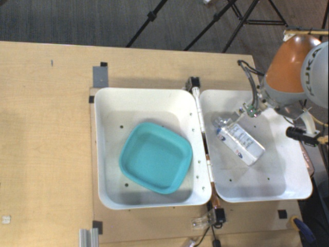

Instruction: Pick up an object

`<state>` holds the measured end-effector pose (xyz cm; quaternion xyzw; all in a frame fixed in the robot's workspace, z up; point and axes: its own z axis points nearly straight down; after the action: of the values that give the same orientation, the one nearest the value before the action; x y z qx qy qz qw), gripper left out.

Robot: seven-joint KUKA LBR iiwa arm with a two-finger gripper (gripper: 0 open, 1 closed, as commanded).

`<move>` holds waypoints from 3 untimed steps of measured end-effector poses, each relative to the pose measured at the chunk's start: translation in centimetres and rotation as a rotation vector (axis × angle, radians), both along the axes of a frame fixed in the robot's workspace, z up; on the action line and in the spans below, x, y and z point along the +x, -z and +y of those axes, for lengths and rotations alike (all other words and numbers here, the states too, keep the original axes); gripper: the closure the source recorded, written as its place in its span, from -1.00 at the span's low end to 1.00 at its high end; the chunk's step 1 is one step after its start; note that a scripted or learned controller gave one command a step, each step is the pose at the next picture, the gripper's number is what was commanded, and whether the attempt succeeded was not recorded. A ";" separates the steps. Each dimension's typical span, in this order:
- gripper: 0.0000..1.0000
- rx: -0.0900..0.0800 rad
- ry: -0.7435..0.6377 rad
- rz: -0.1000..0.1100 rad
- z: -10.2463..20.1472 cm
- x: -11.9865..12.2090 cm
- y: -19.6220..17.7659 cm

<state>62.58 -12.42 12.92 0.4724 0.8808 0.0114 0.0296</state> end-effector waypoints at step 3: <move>-1.00 -0.004 -0.067 0.003 0.0 -0.1 0.0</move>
<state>62.53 -12.46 12.93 0.4426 0.8962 0.0100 0.0290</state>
